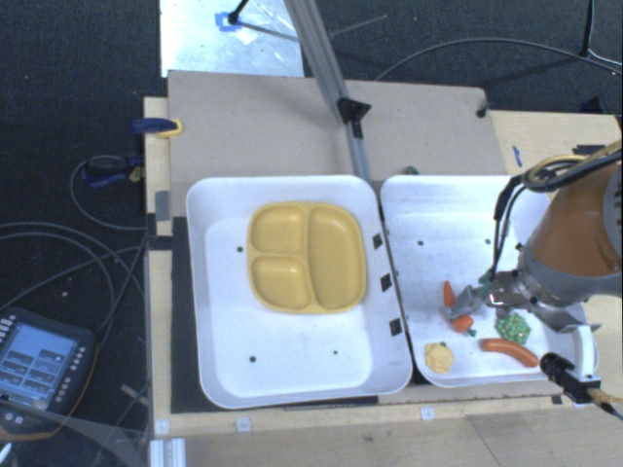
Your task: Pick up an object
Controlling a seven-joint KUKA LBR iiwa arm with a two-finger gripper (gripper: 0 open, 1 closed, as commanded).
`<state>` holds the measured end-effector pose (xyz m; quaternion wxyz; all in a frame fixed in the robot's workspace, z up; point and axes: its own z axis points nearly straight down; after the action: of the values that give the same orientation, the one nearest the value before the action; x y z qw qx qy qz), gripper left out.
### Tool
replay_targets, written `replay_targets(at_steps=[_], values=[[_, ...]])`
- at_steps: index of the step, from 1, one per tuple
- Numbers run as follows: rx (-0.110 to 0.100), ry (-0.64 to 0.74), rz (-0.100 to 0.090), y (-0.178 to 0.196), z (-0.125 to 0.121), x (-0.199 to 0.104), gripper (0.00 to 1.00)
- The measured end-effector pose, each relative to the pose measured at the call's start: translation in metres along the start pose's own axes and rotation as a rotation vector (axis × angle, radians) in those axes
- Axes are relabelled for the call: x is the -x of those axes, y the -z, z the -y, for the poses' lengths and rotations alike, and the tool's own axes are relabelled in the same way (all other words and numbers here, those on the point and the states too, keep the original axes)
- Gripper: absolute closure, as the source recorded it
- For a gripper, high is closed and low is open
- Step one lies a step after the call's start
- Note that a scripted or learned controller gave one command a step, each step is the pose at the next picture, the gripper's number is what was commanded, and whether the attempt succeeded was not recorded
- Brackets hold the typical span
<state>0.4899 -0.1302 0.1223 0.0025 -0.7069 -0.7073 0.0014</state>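
Several small toy foods lie in the right bin (428,212). A thin orange carrot-like piece (449,293) sits near the bin's middle, and an orange-red lump (461,323) is just below it. A green item (514,329), a red-orange sausage shape (508,350) and a pale yellow piece (439,357) lie by the front rim. My gripper (473,305) hangs low over the orange-red lump, right beside the carrot-like piece. The wrist hides how it meets them.
A yellow divided plate (307,257) rests in the left bin (219,358). The arm's orange band (579,227) covers the right bin's right side. A slanted metal pole (331,71) crosses the bench behind the bins.
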Motion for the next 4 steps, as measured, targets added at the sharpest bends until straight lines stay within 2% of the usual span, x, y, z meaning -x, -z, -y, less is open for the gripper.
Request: replay_targets(at_steps=[1, 2, 4], values=[[0.002, 0.0, 0.0, -0.034, 0.0, 0.0, 0.0], [0.008, 0.0, 0.001, -0.021, -0.002, 0.0, 1.0], [0.013, 0.005, 0.003, 0.07, 0.003, -0.002, 1.0]])
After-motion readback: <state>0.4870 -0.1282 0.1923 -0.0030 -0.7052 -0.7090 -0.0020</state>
